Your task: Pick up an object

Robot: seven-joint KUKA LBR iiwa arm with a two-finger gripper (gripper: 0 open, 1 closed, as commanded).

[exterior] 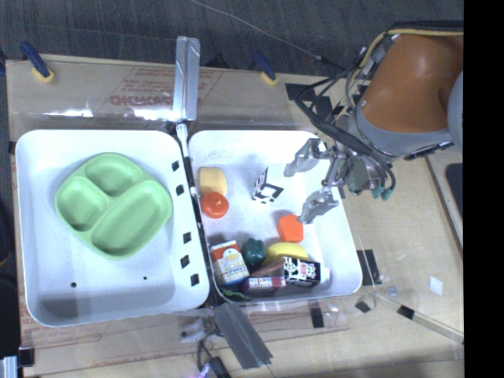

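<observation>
My gripper (310,184) hangs over the right side of the right bin (236,150), open, with nothing between its fingers. One finger (302,161) is toward the back, the other (319,206) toward the front. An orange block (290,228) lies just in front of the nearer finger. A small black-and-white object (266,189) sits to the gripper's left. Farther left are a yellow piece (213,180) and a red-orange ball (214,205).
Along the right bin's front wall lie a red-labelled can (229,264), a dark green item (253,252), a yellow banana (287,250), a black-and-white box (301,272) and a dark bar (265,283). A green divided plate (114,203) lies in the left bin (47,290).
</observation>
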